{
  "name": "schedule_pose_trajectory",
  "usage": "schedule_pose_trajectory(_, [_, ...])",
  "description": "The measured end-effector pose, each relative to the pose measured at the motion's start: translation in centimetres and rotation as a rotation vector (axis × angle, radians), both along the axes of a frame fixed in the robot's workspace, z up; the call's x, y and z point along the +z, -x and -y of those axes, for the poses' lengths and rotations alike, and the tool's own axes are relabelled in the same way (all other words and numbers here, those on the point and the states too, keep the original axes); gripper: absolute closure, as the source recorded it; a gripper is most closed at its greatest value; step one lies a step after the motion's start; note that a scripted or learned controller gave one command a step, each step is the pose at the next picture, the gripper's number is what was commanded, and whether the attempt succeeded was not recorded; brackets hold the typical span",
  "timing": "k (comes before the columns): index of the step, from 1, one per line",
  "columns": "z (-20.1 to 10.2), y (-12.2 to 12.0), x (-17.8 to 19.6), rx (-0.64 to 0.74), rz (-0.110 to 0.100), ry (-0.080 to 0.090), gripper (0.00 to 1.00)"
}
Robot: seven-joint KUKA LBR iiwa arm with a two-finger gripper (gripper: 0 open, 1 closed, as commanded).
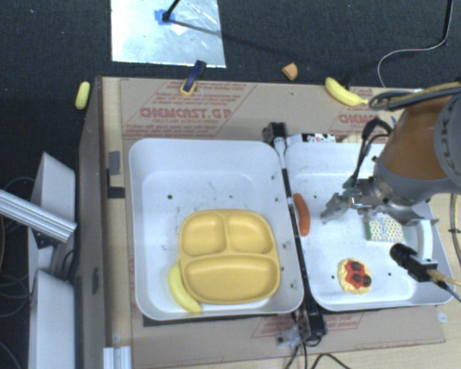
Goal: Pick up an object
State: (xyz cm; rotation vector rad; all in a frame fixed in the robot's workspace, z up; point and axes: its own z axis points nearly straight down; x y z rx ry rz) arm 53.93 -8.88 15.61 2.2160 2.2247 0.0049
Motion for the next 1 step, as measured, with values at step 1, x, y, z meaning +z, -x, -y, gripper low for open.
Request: schedule_pose_trajectory(1, [11.78,-2.44,-6.73,0.001,0.007,0.004,0.00])
